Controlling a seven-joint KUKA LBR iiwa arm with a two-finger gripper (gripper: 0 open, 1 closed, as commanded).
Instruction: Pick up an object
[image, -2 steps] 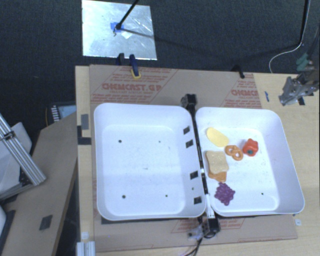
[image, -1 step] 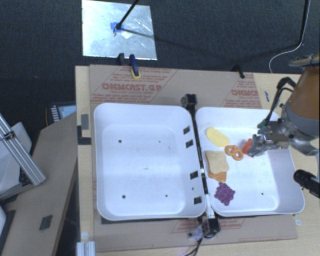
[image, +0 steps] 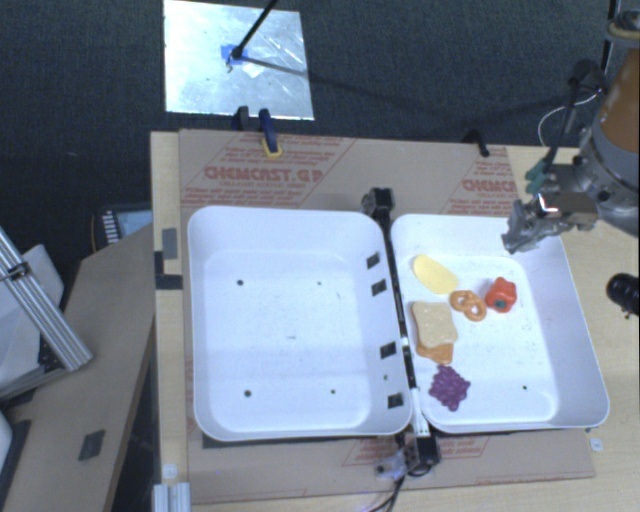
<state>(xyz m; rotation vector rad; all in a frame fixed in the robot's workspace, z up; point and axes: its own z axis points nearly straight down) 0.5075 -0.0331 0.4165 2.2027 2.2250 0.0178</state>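
The gripper (image: 522, 237) hangs over the back right corner of the right bin (image: 560, 400), just above its rim, w/ the grey arm (image: 610, 150) reaching in from the right. Can't tell whether it's open or closed; the tip is a small grey blur from this angle. Nothing visible between its tips, so no object held.

All objects sit in the right bin, toward its left half. A pale yellow piece (image: 435, 273) lies nearest the back. In front of it and to the right, a small pretzel (image: 467, 304) lies just beside a red-orange pepper (image: 501, 295) (they look close to touching, can't confirm). A slice of bread (image: 434, 325) rests on top of an orange piece (image: 436, 351), near the divider between bins. A purple bunch of grapes (image: 449, 386) is nearest the front, apart from the bread.

The left bin (image: 290, 320) shows bare white floor w/ a few dark specks. Both bins sit on a cardboard sheet (image: 300, 165) on the bench.
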